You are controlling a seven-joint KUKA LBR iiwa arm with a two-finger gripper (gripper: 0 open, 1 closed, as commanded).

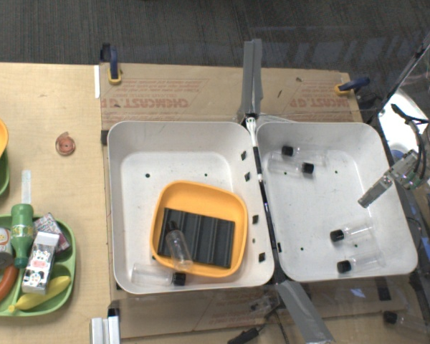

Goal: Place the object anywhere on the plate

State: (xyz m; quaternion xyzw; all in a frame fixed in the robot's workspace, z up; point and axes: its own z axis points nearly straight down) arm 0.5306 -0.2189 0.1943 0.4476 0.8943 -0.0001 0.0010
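A clear vial [178,248] is seen lying on the yellow plate [201,190], on the near-left part of its dark ridged centre. The plate is set in the left bin [129,143]. A second vial [156,276] is found just beside the plate's near edge, on the bin floor. Four more vials [347,233] with black caps are scattered in the right bin [365,140]. The gripper [370,195] is held over that bin's right side, well apart from the plate; whether it is released or clenched cannot be told. Nothing is seen grasped.
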